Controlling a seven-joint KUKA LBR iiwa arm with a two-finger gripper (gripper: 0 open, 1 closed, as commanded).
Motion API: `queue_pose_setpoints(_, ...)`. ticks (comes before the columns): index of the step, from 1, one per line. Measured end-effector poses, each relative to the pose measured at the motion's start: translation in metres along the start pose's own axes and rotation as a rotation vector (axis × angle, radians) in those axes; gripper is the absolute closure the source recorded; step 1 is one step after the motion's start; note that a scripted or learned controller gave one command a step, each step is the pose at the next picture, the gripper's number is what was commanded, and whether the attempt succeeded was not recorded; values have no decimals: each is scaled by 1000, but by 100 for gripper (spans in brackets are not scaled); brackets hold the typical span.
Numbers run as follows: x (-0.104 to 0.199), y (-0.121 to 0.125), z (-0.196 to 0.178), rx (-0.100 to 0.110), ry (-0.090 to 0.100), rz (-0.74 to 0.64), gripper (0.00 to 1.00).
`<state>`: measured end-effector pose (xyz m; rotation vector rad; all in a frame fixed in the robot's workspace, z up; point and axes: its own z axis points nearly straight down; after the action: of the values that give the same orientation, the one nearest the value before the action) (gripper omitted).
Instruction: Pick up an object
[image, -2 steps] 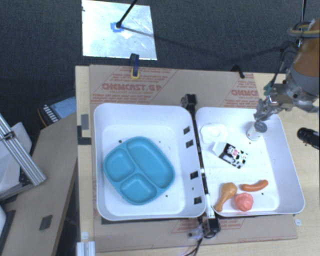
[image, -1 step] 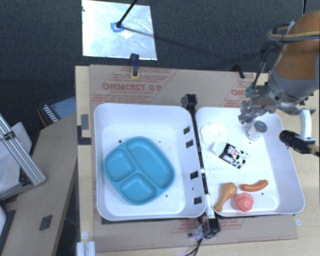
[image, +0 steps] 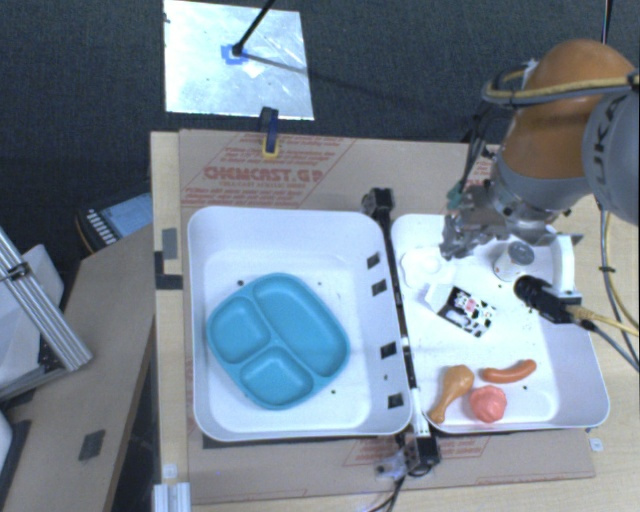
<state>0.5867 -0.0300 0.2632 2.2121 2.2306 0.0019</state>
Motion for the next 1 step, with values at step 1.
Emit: queue_pose_setpoints(1, 61, -9, 10, 1, 1, -1, 100)
